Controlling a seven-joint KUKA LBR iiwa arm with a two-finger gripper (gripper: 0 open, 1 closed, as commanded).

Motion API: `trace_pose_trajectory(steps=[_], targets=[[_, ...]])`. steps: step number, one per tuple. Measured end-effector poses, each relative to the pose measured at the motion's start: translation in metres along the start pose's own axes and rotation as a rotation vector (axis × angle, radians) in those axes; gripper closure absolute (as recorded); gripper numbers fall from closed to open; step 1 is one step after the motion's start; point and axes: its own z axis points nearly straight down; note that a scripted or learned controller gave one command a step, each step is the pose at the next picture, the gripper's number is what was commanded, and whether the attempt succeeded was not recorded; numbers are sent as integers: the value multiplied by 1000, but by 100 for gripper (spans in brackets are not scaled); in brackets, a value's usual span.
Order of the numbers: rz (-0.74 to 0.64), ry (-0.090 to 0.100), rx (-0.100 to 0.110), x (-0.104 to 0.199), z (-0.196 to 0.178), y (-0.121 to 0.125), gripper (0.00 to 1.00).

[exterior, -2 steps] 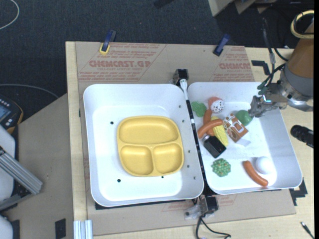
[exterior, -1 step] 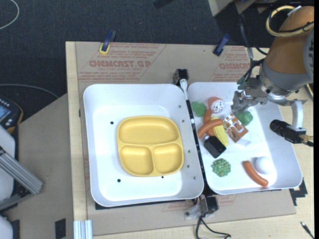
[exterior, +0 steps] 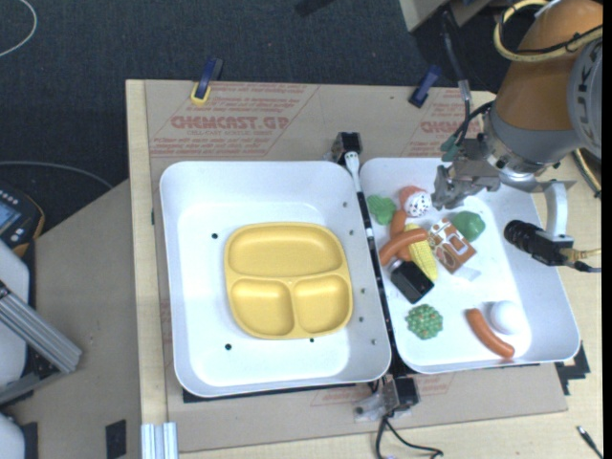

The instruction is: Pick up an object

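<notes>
- Your likeliest target is the small white ball with red dots (exterior: 414,200), lying in the upper left part of the right-hand shallow white bin (exterior: 550,299), close to the divider between the bins.
- It lies just to the left of the grey two-finger gripper (exterior: 448,191) as the camera shows it, near but apart, with nothing between the fingers; being round, it has no long axis to line up with.
- You cannot tell from this slanted view whether the gripper's fingers stand apart or together; they are dark, small and merged with the wrist.
- Just below the ball an orange carrot-shaped toy (exterior: 400,240) and a yellow corn cob toy (exterior: 421,256) lie crossed, their long axes running roughly from upper left to lower right.
- A green leafy toy (exterior: 382,207) sits just left of the ball, a second green piece (exterior: 469,224) lies below right of the gripper, and a small brown and white box-like toy (exterior: 449,244) rests between them.
- Further out you see a black block (exterior: 412,281), a green broccoli toy (exterior: 424,321), a red sausage toy (exterior: 490,334) and a white egg-shaped toy (exterior: 504,315).
- The left-hand white bin (exterior: 191,256) holds a yellow three-compartment plastic tray (exterior: 287,279), well apart from the gripper.
- In my judgement the coming move turns on a short shift leftward before descending, since the crowded toys could snag a finger.
</notes>
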Motion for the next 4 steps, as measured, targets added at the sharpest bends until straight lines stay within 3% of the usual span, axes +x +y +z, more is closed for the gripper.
trace_pose_trajectory(steps=[1, 2, 4], targets=[[5, 0, 4, -12, -5, -8, 100], [3, 1, 6, -3, 5, -3, 100], [4, 0, 5, -12, 11, 2, 100]])
